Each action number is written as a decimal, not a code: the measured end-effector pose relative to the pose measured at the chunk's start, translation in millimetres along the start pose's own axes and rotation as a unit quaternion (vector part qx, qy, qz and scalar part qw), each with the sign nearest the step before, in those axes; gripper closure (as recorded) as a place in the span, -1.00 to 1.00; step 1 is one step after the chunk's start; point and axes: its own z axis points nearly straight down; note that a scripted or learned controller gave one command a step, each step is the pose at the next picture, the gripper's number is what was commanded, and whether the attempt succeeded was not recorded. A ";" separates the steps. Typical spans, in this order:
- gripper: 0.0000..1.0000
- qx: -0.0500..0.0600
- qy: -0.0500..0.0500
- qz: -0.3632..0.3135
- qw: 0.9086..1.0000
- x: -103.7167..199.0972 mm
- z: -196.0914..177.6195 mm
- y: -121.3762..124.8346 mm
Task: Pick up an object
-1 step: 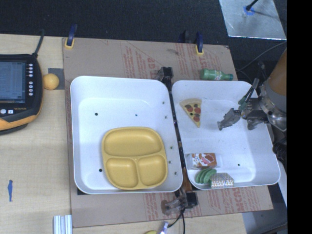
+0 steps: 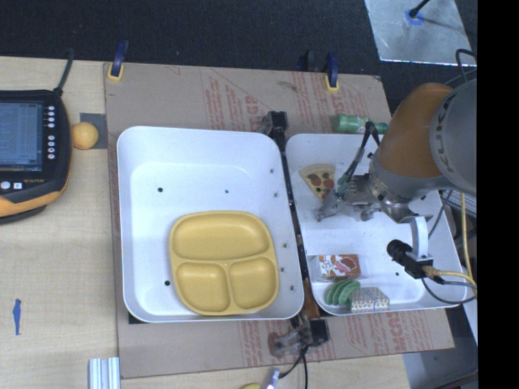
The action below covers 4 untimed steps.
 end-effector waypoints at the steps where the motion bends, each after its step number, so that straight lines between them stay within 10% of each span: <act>1: -1.00 -0.002 0.000 0.001 1.000 8.6 8.3 53.1; 2: -1.00 -0.002 0.001 0.001 1.000 8.5 8.3 78.6; 3: 1.00 -0.002 0.001 0.000 1.000 7.9 -4.2 79.3; 4: -1.00 -0.002 0.001 0.000 1.000 7.8 -4.0 79.2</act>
